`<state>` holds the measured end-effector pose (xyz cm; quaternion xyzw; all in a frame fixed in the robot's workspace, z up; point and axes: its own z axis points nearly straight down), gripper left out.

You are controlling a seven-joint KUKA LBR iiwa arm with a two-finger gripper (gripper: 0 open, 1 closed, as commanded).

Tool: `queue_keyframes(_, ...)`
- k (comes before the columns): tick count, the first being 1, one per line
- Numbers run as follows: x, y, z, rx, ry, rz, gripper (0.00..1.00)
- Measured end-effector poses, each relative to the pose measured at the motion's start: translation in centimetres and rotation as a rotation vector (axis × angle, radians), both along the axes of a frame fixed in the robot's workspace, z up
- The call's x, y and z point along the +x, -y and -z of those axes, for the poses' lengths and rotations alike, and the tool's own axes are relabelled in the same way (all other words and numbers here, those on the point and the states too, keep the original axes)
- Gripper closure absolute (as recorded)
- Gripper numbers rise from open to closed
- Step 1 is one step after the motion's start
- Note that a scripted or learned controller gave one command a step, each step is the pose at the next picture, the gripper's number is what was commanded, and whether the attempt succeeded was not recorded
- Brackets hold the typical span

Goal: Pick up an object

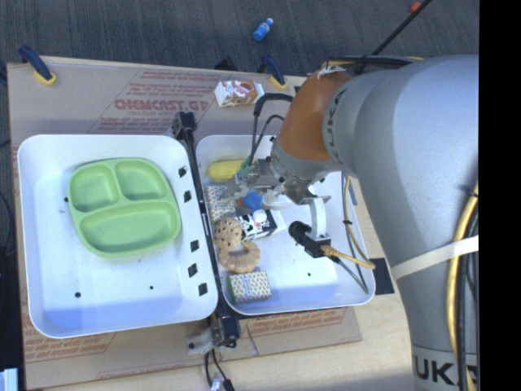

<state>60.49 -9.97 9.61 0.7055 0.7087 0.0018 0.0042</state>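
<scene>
The right bin (342, 287) holds a clutter of small objects. A yellow corn-like piece (225, 169) lies at its far left. A round cookie (229, 233) and a tan bagel-shaped piece (241, 258) sit near the left wall, with a patterned square block (250, 286) in front of them. A blue and white item (256, 213) lies in the middle. My gripper (259, 187) hangs low over that middle cluster, under the orange wrist band (309, 129). Its fingertips are lost among the objects.
The left bin (49, 300) holds a green divided plate (124, 205). A black divider with clips (195, 218) runs between the bins. A small snack packet (236, 93) lies on the cardboard behind the right bin. The arm's grey body (415, 186) covers the right side.
</scene>
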Motion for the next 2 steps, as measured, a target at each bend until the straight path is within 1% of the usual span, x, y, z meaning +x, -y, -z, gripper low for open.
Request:
queue_keyframes(1,0.1,-0.1,-1.1,0.001,-0.001,-0.003,1.0)
queue_keyframes(2,3.3,2.0,-15.3,0.002,-0.007,-0.002,1.0)
